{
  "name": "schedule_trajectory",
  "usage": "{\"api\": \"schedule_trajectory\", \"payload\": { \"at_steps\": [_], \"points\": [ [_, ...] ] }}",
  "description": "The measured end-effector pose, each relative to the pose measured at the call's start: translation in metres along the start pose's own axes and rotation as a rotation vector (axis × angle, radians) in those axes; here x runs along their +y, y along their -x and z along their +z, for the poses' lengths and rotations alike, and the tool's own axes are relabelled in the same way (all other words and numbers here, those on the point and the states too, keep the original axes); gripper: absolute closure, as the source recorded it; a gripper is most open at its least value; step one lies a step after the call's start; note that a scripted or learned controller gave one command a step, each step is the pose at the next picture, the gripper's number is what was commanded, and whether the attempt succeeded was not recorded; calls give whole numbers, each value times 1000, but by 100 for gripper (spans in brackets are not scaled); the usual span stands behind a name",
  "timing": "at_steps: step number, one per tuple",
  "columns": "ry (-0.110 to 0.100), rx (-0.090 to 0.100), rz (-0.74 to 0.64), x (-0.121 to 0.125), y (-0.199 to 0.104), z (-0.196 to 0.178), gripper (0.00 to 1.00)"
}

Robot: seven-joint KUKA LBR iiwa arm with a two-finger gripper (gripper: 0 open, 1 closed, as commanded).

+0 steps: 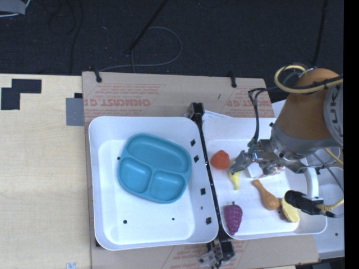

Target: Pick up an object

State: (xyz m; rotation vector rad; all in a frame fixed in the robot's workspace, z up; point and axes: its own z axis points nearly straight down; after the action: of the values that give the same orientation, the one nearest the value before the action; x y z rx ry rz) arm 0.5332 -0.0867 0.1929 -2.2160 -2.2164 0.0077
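The right bin [263, 228] holds several toy foods. An orange-red round piece [220, 159] lies near its left wall. A small yellow piece [234, 180] sits just below and right of it. A tan drumstick [266, 194] lies in the middle, and a purple bunch of grapes [233, 217] is at the front left. My gripper [243, 163] hangs low over the bin, just above the small yellow piece and to the right of the orange-red one. Nothing can be seen held in it.
The left bin [106, 150] holds a blue divided plate [154, 167]. A black divider [205, 172] runs between the bins. Another yellow piece [289, 212] lies at the right bin's front right, partly hidden. The arm's orange wrist [305, 111] covers the right bin's far right.
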Motion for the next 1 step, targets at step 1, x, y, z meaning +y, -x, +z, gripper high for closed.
{"api": "schedule_trajectory", "payload": {
  "at_steps": [1],
  "points": [
    [-1,0,1,-9,3,50,0]
  ]
}}
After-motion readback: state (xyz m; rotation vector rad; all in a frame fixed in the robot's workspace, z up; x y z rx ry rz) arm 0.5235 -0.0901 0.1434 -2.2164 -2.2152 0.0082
